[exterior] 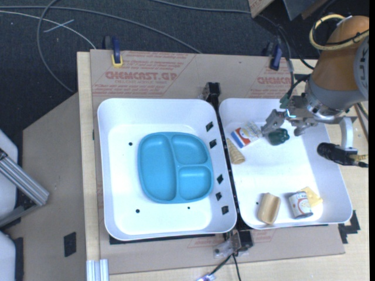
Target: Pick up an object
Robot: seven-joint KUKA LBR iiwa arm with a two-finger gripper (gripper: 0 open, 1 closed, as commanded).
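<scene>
My gripper [284, 122] sits at upper right of frame, fingers spread, a dark green object [278, 137] just below, not gripped. In that right bin [304, 174] I count 5 items. The left bin [117, 157] holds 1 blue divided plate [174, 167].

Bench [88, 174], seemingly cardboard-topped, bears two white bins, left [117, 215] and right [316, 168].

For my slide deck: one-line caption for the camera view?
End effector above a dark green object in the right bin; blue divided plate in the left bin.
</scene>
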